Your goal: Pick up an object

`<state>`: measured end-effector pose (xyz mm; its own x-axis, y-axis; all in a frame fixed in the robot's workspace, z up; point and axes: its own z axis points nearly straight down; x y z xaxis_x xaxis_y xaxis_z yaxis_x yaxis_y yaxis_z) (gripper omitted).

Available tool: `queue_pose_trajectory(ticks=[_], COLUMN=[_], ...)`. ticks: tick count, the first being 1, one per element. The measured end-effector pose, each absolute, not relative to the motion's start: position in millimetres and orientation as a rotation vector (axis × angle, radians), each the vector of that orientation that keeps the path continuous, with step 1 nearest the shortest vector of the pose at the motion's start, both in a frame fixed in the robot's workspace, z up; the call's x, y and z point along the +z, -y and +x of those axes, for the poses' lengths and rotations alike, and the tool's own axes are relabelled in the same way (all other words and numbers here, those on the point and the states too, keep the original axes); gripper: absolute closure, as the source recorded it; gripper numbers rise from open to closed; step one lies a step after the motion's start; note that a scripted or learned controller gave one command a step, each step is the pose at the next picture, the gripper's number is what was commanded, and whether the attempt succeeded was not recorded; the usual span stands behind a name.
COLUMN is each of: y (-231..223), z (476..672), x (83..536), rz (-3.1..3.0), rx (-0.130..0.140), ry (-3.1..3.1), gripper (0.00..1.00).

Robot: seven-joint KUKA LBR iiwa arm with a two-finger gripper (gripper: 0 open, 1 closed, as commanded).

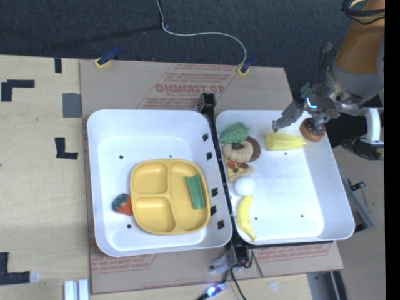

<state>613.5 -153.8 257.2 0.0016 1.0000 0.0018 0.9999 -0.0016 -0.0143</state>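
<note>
Dark blue carpet lies behind the light wooden table (37, 167), on which we note a brown cardboard sheet (181, 86) under two shallow white bins set side by side.

We find in the left white bin (109, 130) a yellow plastic compartment tray (164, 195), with a green oblong block (196, 192) lying in its right compartment. A small red and green toy vegetable (122, 204) rests just beside the tray's left edge.

We record in the right white bin (312, 192), along its left wall from far to near: a green leafy toy (234, 132), a brown round toy pastry (240, 150), a white egg-shaped ball (244, 185) and a yellow toy banana (245, 217). A yellow wedge-shaped piece (284, 142) lies near the far right corner, and a small reddish-brown round object (312, 130) sits just beside it at the bin's right rim.

We observe the grey arm with its orange band reaching in from the right, its gripper (294, 114) hanging above that far corner, close over the wedge and the round object. Whether the jaws are apart or together, we cannot tell; nothing is visibly between them.
</note>
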Motion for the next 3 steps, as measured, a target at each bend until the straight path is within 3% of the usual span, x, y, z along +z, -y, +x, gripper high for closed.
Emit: queue_pose_trajectory(ticks=[1,3], y=[154,149], z=[615.7,603.0], x=[265,152], rz=[-2.219,-2.217], rx=[0.002,0.007], ry=[2.222,2.220], gripper=[0.00,0.00])
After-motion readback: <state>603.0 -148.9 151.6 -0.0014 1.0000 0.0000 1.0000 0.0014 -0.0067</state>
